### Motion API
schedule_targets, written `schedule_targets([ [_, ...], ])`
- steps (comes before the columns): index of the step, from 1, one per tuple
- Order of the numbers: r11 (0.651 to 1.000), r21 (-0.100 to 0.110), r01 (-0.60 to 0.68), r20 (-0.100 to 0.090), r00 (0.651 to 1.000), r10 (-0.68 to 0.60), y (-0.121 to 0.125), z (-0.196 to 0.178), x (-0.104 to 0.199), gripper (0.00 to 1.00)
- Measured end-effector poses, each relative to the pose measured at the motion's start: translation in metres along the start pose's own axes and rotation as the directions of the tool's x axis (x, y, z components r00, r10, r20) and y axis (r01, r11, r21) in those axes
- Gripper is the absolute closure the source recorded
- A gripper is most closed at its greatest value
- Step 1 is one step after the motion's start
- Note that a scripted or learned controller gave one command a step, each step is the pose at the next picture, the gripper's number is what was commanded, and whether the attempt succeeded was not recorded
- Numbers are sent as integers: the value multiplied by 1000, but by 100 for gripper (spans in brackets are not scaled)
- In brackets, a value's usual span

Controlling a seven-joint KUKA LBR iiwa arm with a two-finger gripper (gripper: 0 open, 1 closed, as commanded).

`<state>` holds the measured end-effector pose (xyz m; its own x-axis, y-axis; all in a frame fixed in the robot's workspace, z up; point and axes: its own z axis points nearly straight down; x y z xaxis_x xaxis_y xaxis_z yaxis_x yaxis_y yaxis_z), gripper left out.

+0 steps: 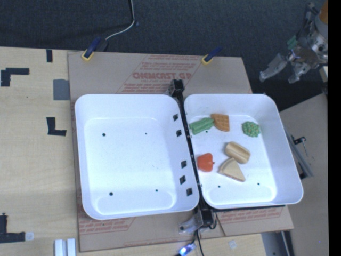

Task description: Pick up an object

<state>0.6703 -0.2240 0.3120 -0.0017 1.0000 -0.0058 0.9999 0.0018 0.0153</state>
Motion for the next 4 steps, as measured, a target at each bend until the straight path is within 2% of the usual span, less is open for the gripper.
schedule_targets([
  [1, 1000, 5, 1, -3, 1000, -1, -61, -128, 30, 0],
  [2, 1000, 12, -3, -4, 1000, 3, -127, -179, 20, 0],
  [3, 1000, 10, 2, -5, 1000, -1, -180, -224, 54, 0],
  [4, 1000, 13, 0, -3, 1000, 0, -177, -231, 53, 100],
])
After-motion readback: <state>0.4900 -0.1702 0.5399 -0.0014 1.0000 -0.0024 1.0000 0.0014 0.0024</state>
